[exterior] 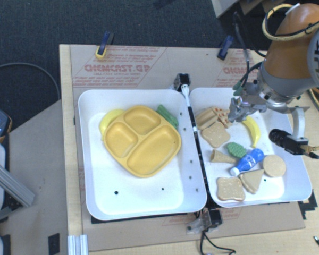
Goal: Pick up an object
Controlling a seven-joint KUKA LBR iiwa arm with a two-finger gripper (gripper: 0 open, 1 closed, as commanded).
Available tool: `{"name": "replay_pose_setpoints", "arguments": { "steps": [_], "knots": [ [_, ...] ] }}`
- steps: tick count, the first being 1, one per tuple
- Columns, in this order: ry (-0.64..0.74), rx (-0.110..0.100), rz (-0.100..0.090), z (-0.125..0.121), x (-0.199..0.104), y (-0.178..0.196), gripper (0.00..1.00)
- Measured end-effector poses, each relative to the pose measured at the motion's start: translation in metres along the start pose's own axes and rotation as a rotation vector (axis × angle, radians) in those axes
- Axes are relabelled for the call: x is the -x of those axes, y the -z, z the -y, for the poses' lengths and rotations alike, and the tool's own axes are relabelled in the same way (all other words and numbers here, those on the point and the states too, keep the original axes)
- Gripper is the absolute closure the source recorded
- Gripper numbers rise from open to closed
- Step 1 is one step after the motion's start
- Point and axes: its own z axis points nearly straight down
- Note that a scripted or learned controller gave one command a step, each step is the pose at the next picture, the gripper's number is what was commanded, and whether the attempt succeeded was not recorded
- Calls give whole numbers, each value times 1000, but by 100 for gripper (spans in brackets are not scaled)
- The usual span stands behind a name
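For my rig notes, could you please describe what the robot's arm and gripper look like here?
The arm is bulky and rounded, with a broad orange band above a grey wrist section. A yellowish cable loops over its top and thin dark cables run down beside it. The gripper is a small grey metallic unit, its details too fine to make out.
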Motion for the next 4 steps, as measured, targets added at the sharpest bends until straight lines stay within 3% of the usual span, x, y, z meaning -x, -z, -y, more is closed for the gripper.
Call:
{"name": "replay_pose_setpoints", "arguments": {
  "steps": [1,4],
  "knots": [
    [-2,0,1,23,-19,-3,100],
    [-5,0,2,28,-31,-11,100]
  ]
}}
